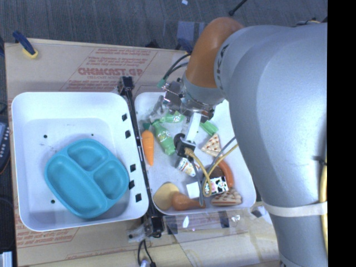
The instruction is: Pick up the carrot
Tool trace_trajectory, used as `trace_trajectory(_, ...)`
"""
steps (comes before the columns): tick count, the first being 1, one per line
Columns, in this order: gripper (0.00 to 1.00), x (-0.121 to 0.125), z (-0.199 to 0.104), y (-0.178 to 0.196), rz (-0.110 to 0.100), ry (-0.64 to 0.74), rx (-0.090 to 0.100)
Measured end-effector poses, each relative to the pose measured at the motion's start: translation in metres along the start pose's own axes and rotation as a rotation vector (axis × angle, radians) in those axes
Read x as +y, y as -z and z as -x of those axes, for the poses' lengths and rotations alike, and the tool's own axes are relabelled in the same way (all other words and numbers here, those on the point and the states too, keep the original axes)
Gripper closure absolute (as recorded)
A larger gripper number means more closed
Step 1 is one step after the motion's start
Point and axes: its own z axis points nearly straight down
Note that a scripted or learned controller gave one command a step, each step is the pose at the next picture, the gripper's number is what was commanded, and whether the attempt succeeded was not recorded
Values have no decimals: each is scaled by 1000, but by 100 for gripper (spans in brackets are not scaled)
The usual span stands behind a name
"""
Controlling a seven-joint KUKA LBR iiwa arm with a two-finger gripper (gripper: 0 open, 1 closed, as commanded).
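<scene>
The carrot (147,147) is orange with a green top and lies lengthwise along the left wall of the right bin (245,177), its green end pointing to the back. My gripper (171,108) hangs over the back of that bin, above and to the right of the carrot, right by a green packet (164,136). Nothing orange shows at the gripper; the carrot lies apart from it on the bin floor.
The right bin also holds a waffle wedge (211,145), a sausage (226,174), a cow-patterned piece (218,186), a pizza slice (226,198), a white cube (193,189) and a tan drumstick (169,196). A blue divided plate (86,177) lies in the left bin (33,110).
</scene>
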Motion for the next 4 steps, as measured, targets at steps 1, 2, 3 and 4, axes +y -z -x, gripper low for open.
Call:
trace_trajectory(1,0,-49,-3,0,-10,-126,-1)
trace_trajectory(2,0,-112,49,-1,-10,-313,-1)
trace_trajectory(3,0,-33,0,0,-7,-672,-1)
trace_trajectory(4,0,-90,15,-1,-12,-820,-4)
